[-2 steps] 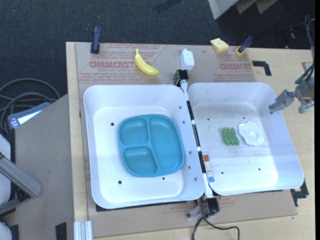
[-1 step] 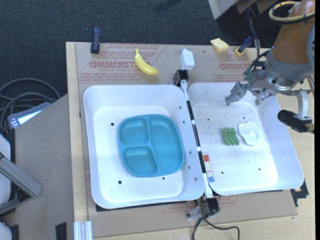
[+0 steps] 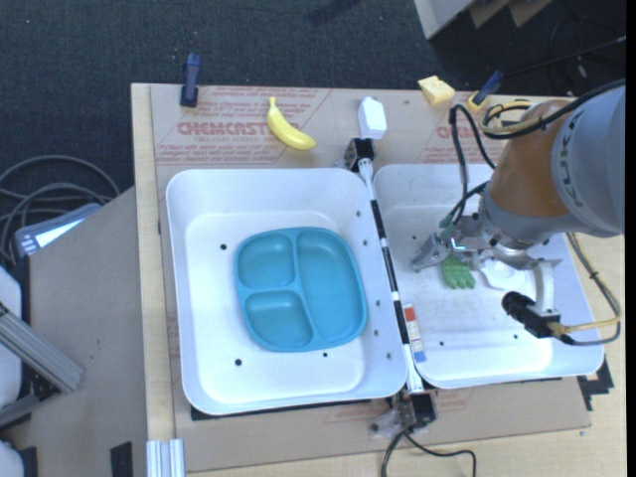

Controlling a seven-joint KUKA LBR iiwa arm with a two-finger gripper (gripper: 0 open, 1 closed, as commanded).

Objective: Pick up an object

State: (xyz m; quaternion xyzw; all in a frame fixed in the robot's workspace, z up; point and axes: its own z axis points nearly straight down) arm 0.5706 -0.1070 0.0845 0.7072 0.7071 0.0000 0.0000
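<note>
My gripper [image 3: 444, 254] is down inside the right bin [image 3: 467, 351], near its middle, with the grey arm and its orange band rising to the right. A small green object [image 3: 458, 272] lies on the bin floor right under and beside the fingertips. One grey finger [image 3: 427, 256] points left of the green object. The view does not show whether the object sits between the fingers. A small white piece [image 3: 494, 275] lies just right of the green object. A blue divided plate [image 3: 299, 287] rests in the left bin [image 3: 199, 217].
A yellow banana [image 3: 287, 127], a white block [image 3: 373, 116], a blue clip [image 3: 190, 78] and a yellow piece [image 3: 435, 89] lie on the cardboard behind the bins. Black cables loop over the right bin's back edge. A rail with a black marker [image 3: 383, 256] divides the bins.
</note>
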